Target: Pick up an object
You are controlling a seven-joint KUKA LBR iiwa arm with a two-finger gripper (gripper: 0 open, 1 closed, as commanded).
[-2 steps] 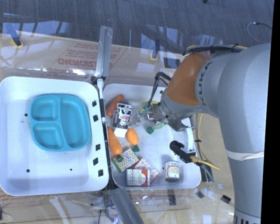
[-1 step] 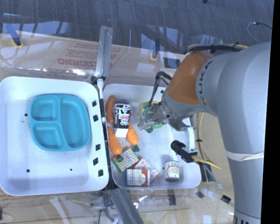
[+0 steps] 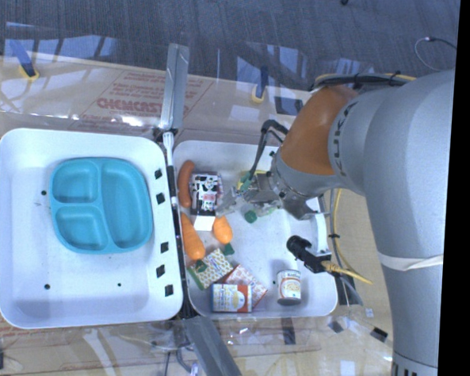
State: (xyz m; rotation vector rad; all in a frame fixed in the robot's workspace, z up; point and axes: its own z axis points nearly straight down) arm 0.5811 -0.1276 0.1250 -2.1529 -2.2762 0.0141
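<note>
The tool (image 3: 254,199) hangs low in the right bin (image 3: 315,307) beside a carrot (image 3: 222,229) — its grip state cannot be told — left bin (image 3: 10,233) holds a blue tray (image 3: 101,204).

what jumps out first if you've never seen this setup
The big grey arm with its orange band reaches in from the right, its hand low over the right bin. The left bin holds a bright blue divided plate. The right bin is crowded along its left and near sides: carrots, small cartons and a small jar.
</note>
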